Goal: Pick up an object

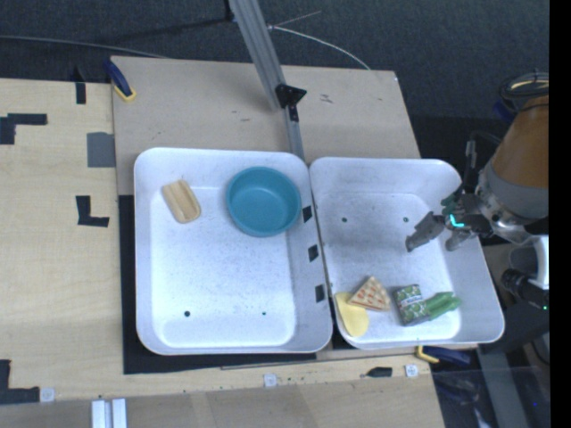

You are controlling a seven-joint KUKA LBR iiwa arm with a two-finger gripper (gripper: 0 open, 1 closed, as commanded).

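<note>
Within left bin [161, 239]: blue bowl [262, 201], wooden block [181, 201].

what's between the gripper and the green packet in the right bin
Nothing. In the camera view the gripper hangs over the right bin, and the stretch down to the green packet is bare white floor. The triangular wedge lies left of that line.

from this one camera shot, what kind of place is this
Probably a robot lab's grasping test bench rather than a kitchen: two white bins side by side on a taped wooden bench, toy-like items such as a blue bowl, and a robot arm's pincer over the right bin.
</note>
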